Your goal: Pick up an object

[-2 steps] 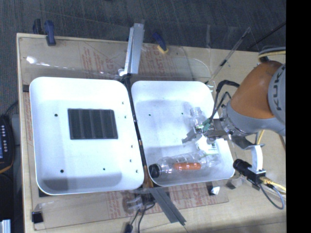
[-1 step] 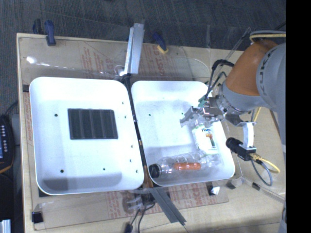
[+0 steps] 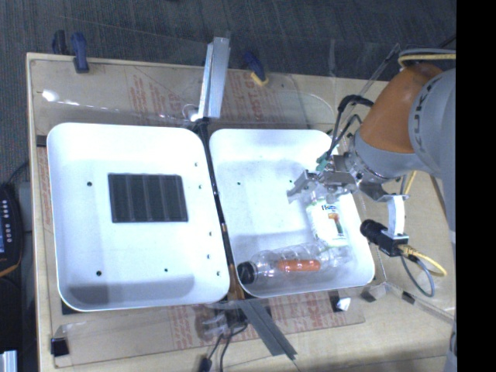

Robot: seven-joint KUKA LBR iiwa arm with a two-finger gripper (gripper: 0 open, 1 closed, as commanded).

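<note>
In the right bin (image 3: 256, 161), a clear plastic bottle (image 3: 294, 263) with a black cap and an orange label lies along the front wall. A white tube (image 3: 328, 222) with a small orange mark lies by the right wall, its far end just under my gripper (image 3: 311, 183). The gripper hangs over the bin's right half, reaching in from the right. Nothing can be seen held in it.
The left bin (image 3: 77, 153) holds a dark ribbed rectangular pad (image 3: 147, 198). A metal bar (image 3: 213, 80) stands behind the seam between the bins. Blue clamps (image 3: 77, 49) grip the bench's back edge. Cables (image 3: 415, 258) trail at the right.
</note>
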